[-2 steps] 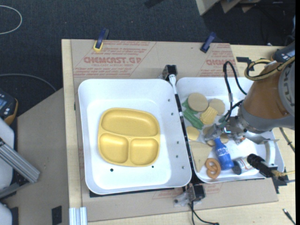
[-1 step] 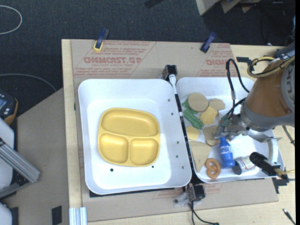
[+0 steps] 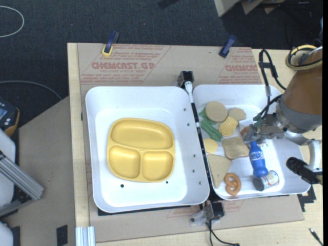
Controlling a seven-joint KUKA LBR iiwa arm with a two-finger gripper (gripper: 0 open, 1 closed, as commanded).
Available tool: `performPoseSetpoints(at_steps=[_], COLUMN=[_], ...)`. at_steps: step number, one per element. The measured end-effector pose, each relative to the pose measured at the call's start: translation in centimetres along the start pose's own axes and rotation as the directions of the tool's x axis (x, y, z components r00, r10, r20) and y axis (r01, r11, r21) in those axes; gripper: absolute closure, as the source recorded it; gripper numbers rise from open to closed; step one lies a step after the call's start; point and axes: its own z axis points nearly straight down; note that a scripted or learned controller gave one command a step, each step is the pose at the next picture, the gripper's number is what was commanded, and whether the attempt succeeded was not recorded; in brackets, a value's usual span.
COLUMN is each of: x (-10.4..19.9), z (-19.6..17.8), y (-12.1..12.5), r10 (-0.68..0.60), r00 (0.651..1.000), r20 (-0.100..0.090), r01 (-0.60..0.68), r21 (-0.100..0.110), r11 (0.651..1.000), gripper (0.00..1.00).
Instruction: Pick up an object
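Blue bottle (image 3: 258, 160) lying in right bin (image 3: 292, 186), pretzel (image 3: 232, 183) sitting near-left of it. Yellow tray (image 3: 141, 148) resting in left bin (image 3: 97, 137). Gripper (image 3: 260, 132) hovering at bottle's far end; grip state hiding, cannot tell.

a robotics lab: two white bins (image 3: 97, 152) sit on a cardboard-covered bench (image 3: 154, 60) held by blue clamps (image 3: 226, 47), cables (image 3: 215, 234) trail across it, aluminium framing (image 3: 20, 181) stands at the left, dark carpet (image 3: 77, 14) lies beyond
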Motion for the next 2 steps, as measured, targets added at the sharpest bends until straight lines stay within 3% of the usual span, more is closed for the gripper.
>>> performPoseSetpoints(at_steps=[1,2], x=[0.0,5.0], z=[-5.3,-6.3], y=[0.2,-1.2], r10=[0.0,-0.003], r00=[1.0,1.0], r20=[0.0,-0.005], r01=[0.0,0.003], r21=[-0.001,0.008], r11=[1.0,1.0], gripper=[1.0,1.0])
